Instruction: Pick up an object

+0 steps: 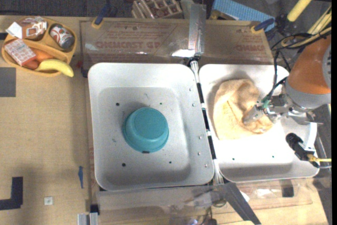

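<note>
A tan, floppy, cloth-like object (230, 108) lies in the right bin (253, 158), toward its back left. My gripper (254, 116) is low over that object's right edge and touches or presses into it, so its tip is lost against the tan material. A teal bowl (146, 129) sits upside down in the middle of the left bin (105, 166), far from the gripper.
The arm, with its orange band (315, 74), reaches in over the right bin's right rim, with cables hanging beside it. Flattened cardboard (137, 42) lines the back of both bins. A yellow tray (37, 52) with a banana and snacks stands at the far left.
</note>
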Tool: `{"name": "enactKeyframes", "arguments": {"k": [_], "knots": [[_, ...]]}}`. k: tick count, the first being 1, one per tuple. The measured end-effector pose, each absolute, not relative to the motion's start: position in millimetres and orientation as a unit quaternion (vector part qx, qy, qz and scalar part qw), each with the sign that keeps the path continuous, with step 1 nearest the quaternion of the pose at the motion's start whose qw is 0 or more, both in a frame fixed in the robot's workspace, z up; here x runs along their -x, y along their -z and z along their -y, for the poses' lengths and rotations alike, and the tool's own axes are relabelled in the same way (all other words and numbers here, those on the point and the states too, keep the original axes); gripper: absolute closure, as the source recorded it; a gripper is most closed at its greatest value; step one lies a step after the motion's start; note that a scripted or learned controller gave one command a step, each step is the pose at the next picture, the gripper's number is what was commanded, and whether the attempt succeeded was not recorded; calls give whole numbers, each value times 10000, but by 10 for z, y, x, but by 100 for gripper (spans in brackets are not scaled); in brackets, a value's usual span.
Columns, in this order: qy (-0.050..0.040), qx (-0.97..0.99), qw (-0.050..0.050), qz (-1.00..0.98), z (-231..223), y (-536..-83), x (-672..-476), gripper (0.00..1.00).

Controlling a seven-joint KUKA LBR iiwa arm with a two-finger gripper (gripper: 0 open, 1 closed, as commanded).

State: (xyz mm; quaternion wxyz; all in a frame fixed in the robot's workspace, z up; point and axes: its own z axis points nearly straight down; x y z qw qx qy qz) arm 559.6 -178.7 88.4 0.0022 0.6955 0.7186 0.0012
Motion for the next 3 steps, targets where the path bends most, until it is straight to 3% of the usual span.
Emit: {"name": "enactKeyframes", "arguments": {"k": [1,2,3], "knots": [[-18,-6961,28,-7179,1800,-975,-5601,100],[0,-5864,13,-8100,1656,-1192,-6134,100],[1,-5406,8,-8413,1040,-2012,-6277,100]]}}
